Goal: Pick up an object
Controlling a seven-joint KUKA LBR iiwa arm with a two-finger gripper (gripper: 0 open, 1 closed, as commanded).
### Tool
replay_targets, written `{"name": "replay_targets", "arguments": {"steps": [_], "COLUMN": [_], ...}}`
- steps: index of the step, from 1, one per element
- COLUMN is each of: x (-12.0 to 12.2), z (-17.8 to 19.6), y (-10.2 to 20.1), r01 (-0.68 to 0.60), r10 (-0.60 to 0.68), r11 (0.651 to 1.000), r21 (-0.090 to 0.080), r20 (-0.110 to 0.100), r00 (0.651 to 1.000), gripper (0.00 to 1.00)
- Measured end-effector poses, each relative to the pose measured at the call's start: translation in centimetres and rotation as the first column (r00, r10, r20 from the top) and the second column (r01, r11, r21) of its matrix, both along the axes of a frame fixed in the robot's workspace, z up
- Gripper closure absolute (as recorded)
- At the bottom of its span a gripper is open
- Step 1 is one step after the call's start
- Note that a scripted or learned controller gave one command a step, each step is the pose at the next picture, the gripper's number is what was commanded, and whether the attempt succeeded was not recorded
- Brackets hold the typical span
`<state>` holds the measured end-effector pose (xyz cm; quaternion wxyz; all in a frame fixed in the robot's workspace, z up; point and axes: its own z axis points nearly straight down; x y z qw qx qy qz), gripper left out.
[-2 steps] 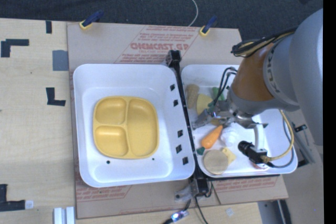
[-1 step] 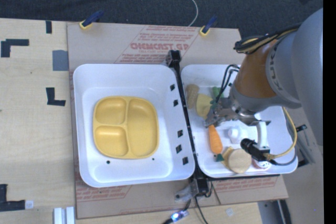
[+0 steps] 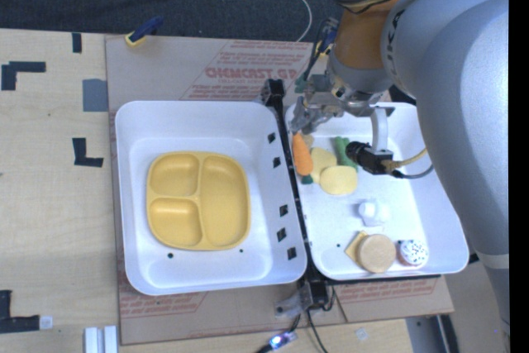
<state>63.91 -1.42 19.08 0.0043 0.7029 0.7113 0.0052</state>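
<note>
By divider, carrot (image 3: pixel 302 156) seemingly lengthwise.

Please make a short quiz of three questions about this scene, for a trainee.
1. True or false: the yellow tray lies in the left bin.
2. Which lies nearest the gripper? A) carrot B) white cube C) round cookie
3. What colour is the stick in the right bin?

Key: 1 true; 2 A; 3 green.
</note>
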Motion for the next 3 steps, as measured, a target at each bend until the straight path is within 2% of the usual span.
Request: {"name": "replay_targets", "arguments": {"steps": [1,2,3], "x": [-2.5,-6.7,-13.5], "z": [10.8,19.8,13.8], "y": [3.2,6.5,5.6], "r01": [0.006,0.005,0.013], "r10": [-0.006,-0.005,-0.013], "r11": [1.000,1.000,1.000], "r21": [0.001,0.001,-0.002], "r20": [-0.004,-0.006,-0.024], "r00": [1.000,1.000,1.000], "gripper": [1.00,1.00,1.00]}}
